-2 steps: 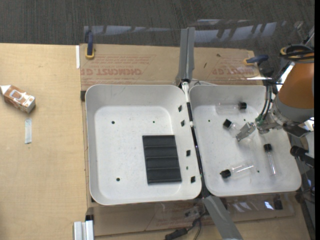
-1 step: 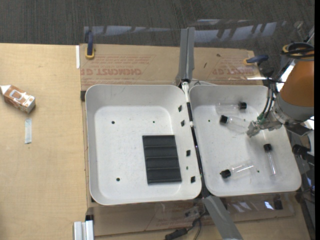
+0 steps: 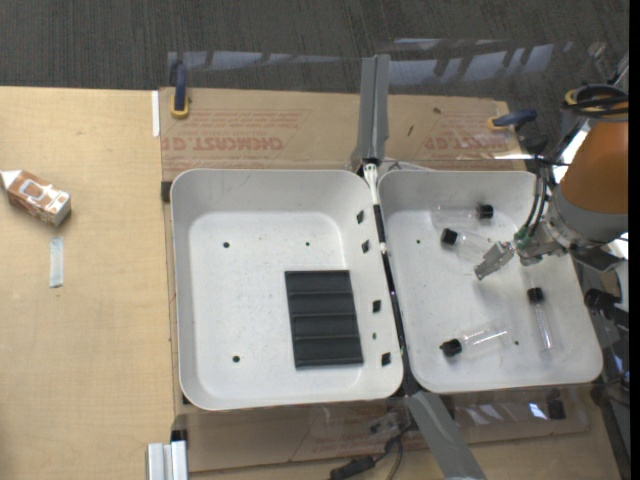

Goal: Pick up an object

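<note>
Your desk's right white bin (image 3: 420,368) holds clear black-capped tubes (image 3: 470,342); your end effector (image 3: 494,261) hovers there, finger state unclear.

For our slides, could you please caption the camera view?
Arm's pincer hovers over clear vials in the right bin; black ridged block in the left bin.

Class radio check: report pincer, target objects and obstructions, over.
Pincer low over right bin. Clear vials lie loose around it, none gripped. Black block in left bin.
</note>
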Action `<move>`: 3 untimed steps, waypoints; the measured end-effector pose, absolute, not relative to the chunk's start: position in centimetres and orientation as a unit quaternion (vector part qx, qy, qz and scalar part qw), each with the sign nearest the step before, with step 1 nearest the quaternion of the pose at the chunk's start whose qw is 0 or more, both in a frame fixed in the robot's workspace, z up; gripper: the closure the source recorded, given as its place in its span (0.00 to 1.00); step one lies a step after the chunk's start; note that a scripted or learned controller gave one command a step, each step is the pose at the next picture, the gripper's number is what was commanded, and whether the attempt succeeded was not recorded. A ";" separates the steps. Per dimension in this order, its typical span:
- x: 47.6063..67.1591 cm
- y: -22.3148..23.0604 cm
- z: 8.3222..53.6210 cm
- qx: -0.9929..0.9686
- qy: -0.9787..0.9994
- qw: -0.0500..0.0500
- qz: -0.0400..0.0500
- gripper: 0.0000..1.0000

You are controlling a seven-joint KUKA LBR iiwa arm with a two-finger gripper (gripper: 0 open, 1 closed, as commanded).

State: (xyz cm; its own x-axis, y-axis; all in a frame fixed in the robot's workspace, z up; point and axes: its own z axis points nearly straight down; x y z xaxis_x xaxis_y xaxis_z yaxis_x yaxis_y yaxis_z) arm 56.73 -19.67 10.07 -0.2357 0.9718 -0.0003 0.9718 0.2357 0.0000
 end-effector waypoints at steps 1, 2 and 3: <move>65.9 -21.0 9.2 0.589 0.808 -0.002 0.000 0.00; 65.6 -21.1 9.9 0.588 0.809 -0.005 -0.004 1.00; 66.0 -18.1 17.9 0.579 0.815 0.002 0.000 1.00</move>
State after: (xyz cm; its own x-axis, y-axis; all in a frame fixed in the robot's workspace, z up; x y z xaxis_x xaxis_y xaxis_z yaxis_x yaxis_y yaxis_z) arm 65.95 -18.07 17.86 -0.3285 0.9445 -0.0025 0.9445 0.3285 0.0020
